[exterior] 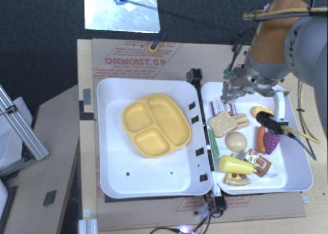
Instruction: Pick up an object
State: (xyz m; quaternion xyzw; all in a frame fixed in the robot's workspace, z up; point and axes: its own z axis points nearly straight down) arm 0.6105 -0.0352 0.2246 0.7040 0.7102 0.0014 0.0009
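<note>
Now: left bin [110,176] yellow tray [156,124]; right bin [300,174] toy food [236,142]; gripper [229,93] state unclear

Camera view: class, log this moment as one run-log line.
gripper: above right bin, far-left end | nearest: pink packet | yellow tray: left bin

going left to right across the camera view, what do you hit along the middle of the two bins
left bin's wall → yellow divided tray → green stick by the divider → toast slice → round bun → purple grapes → right bin's rim
</note>
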